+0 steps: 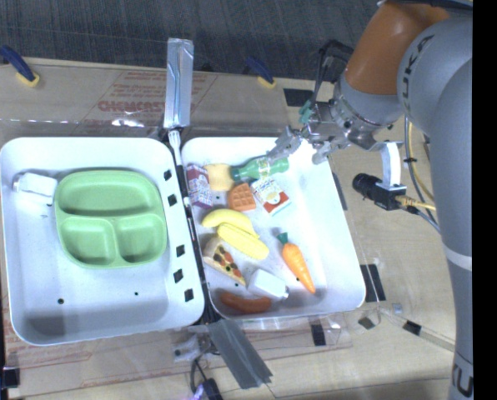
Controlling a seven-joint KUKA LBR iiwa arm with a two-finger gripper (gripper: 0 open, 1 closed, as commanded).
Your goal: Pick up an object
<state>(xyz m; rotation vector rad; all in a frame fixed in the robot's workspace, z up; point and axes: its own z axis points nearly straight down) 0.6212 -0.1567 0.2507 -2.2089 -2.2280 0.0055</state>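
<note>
Camera view has the gripper (303, 146) up at the far right rim of the right bin (342, 248), fingers spread with nothing between them. A green bottle (259, 168) lies just beside it (a banana (234, 231) and a carrot (298, 264) lie nearer). I think it is reaching; next, drop lower and pinch.

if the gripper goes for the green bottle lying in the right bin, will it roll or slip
Probably both. The green bottle lies on its side, and its rounded body would likely roll if nudged across its length. It looks like smooth plastic, so the fingers may slip. The waffle and carton crowding it may block rolling that way.
</note>
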